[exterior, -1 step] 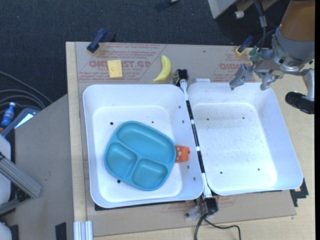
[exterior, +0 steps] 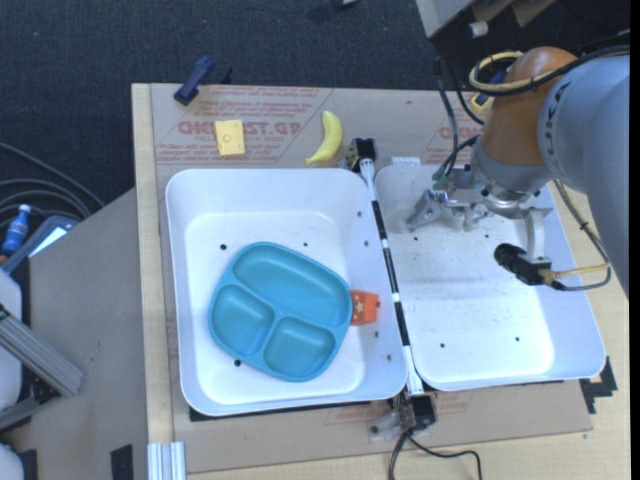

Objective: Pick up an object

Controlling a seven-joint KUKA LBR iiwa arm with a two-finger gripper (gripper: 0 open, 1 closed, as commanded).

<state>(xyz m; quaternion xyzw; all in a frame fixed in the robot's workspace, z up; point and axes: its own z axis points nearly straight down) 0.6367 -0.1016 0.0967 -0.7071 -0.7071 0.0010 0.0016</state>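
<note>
A blue divided plate (exterior: 282, 310) lies in the left bin (exterior: 190, 208). A small orange object (exterior: 364, 308) rests against the plate's right edge, near the wall between the bins. My gripper (exterior: 447, 208) hangs over the back left part of the right bin (exterior: 480, 358), well away from the plate and the orange object. Nothing shows in its grasp. The grey arm with its orange band (exterior: 525, 93) hides the right bin's back right corner.
A yellow banana (exterior: 326, 138) and a small yellow block (exterior: 229, 138) lie on the cardboard behind the left bin. A blue item (exterior: 193, 80) sits at the bench's back left edge. A black connector with a cable (exterior: 522, 262) hangs over the right bin.
</note>
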